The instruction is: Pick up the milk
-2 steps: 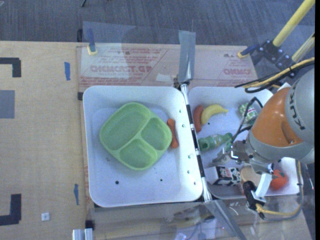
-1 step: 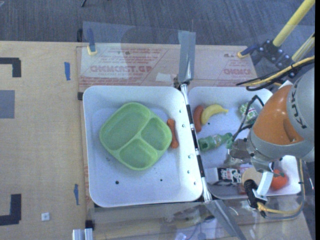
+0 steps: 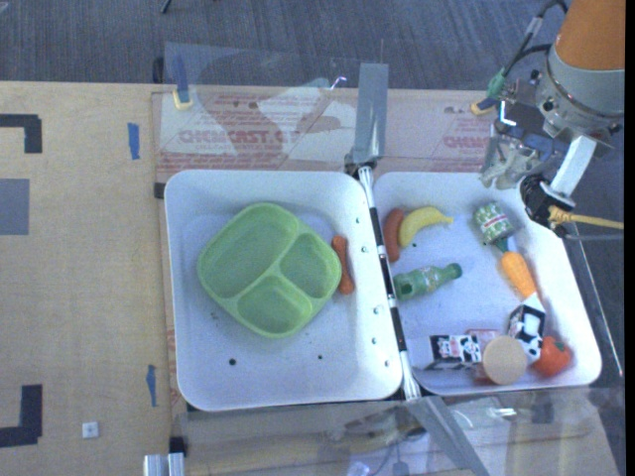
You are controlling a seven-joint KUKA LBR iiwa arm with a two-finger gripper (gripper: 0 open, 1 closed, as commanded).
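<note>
While the milk [image 3: 458, 348] lies flat near the front edge of the right bin [image 3: 585, 296], beside a tan disc [image 3: 504, 360] and a second carton [image 3: 528, 327], the gripper [image 3: 502, 163] is seen well apart from it, at the bin's far right corner. Nothing is held; its opening cannot be judged. The arm [image 3: 587, 38] is angled in from the upper right.

In the upper right of the frame the arm [image 3: 593, 28] shows a broad orange band above a pale grey wrist ring. Below it hangs a cluttered metal head with small blue and green fittings, a white block and thin black cables looping along its left side. The silvery pincer [image 3: 501, 167] ends it.
</note>
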